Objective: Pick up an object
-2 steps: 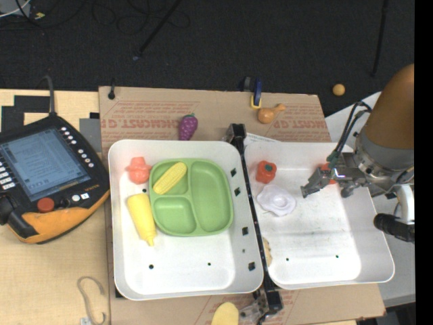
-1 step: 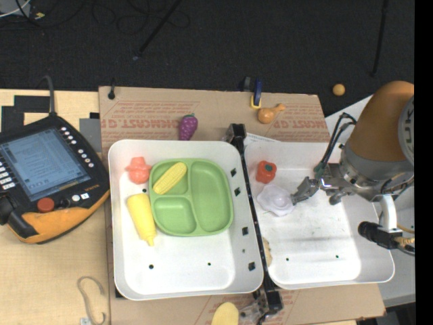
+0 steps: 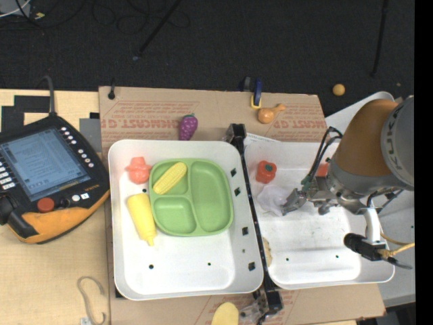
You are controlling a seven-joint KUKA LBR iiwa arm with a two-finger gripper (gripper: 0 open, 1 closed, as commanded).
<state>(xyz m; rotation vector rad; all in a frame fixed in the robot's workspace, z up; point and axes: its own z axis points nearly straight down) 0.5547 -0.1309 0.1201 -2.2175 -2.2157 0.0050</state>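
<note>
Tool (image 3: 292, 204): positioned low over the right bin (image 3: 318, 263), in its upper middle area, at the end of the grey arm (image 3: 369, 154) with orange band that enters from the right. The fingers are too dark and small to resolve; whether the tool is wide, narrow or holding anything cannot be told.

Right bin contents: 1 red-orange toy vegetable (image 3: 266, 172) with a green top, lying near the bin's upper left corner, up and to the left of the tool and apart from it. A patch of clear film or similar, indistinct, lies on the bin floor just left of the tool.

Left bin (image 3: 176, 273) contents: 1 green divided plate (image 3: 193, 198) with 3 compartments, placed in the upper half. A yellow corn cob (image 3: 169, 177) lies tilted in the plate's upper left compartment. A pink toy (image 3: 137, 170) sits just beside the plate's upper left edge. A yellow toy (image 3: 142, 217) lies along the plate's left edge, close beside it.

Outside the bins: a purple toy (image 3: 188, 126) and an orange pear-shaped toy (image 3: 268, 114) rest on the cardboard sheet (image 3: 149, 114) behind the bins. A yellow object (image 3: 225, 313) lies at the front edge, between the 2 bins. A control pendant (image 3: 47, 175) with a screen rests on the tabletop (image 3: 40, 276) at the left.
</note>
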